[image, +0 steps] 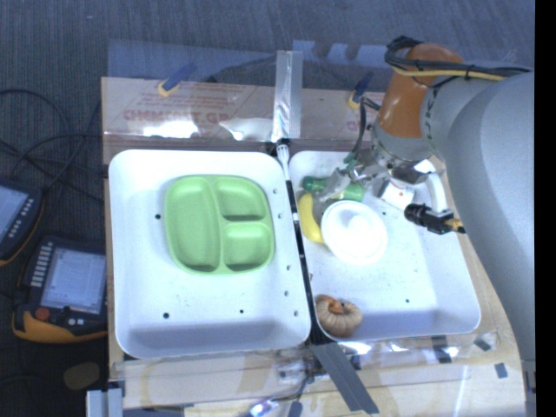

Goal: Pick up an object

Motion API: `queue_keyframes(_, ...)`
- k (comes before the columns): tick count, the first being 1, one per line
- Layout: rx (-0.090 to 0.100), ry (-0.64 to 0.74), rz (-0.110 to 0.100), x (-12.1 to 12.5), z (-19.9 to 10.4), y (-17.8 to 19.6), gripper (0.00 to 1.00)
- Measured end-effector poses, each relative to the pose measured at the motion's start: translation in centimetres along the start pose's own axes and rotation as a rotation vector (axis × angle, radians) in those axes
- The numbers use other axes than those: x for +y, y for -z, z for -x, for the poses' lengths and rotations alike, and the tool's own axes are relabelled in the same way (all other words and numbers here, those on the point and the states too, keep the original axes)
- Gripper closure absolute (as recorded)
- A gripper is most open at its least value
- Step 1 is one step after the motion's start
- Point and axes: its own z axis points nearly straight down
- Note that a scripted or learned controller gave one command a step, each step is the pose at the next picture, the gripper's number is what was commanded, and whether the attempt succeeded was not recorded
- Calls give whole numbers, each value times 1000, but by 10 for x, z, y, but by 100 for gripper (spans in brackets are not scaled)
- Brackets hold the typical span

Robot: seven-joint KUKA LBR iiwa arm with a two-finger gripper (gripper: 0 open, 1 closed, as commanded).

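Note:
My gripper [346, 179] hangs low over the far left part of the right bin [434, 294]. It sits right at a small green object [314, 183] that lies partly under it. Just in front of it stands a white bowl [354, 231]. A yellow banana [308, 219] lies along the bin's left wall beside the bowl. Down in the near left corner of the same bin rests a brown, ridged round object [338, 314]. The orange band of the arm [407, 102] rises behind the gripper.
The left bin [139, 311] holds a green divided plate [219, 222]. A black part on the wrist [432, 218] juts out over the right bin. Bare white floor shows in the right bin's near right half.

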Motion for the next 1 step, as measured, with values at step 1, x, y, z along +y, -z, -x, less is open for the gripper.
queue_keyframes(1, 10, -155, -6, 16, -59, 124, 100)
